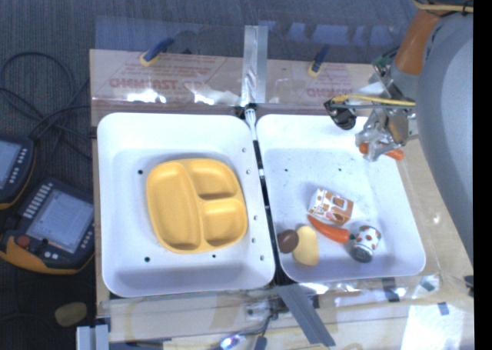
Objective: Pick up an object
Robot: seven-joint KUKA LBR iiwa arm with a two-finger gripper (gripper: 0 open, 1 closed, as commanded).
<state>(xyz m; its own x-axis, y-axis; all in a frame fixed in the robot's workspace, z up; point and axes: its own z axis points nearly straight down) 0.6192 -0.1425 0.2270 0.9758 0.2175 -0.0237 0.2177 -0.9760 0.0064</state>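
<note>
Hand: hand (377,143) hangs over the far right corner of the right bin (411,221), at the end of the grey arm with its orange band (415,37); whether it is clenched or released, I cannot tell.
Something at the hand: a small orange-red scrap (393,153) shows just beside the hand's lower edge; it may be a part of the hand or a small object, and it is too small to tell which.
Progress: as I judge it, nothing is visibly picked up; no object can be seen clearly gripped and lifted, so the pick itself looks still to be done, or at best unconfirmed.
Objects left in the right bin: all lie in the near half, well apart from the hand.
Carton: a small white and orange-brown printed carton (330,206), lying tilted near the bin's middle.
Carrot-like piece: an orange, elongated piece (334,231) just below the carton and touching it.
Yellow piece: a pale yellow rounded object (307,245), like a pear or lemon, near the bin's front wall.
Brown ball: a dark brown round object (287,241) touching the yellow piece on its left.
Can-like object: a small round thing in white, red and grey (364,241), to the right of the orange piece.
Left bin: the left bin (115,187) holds a yellow sectioned tray (197,204), lying flat at its middle.
Desk: both bins sit side by side on the desk (123,79).
</note>
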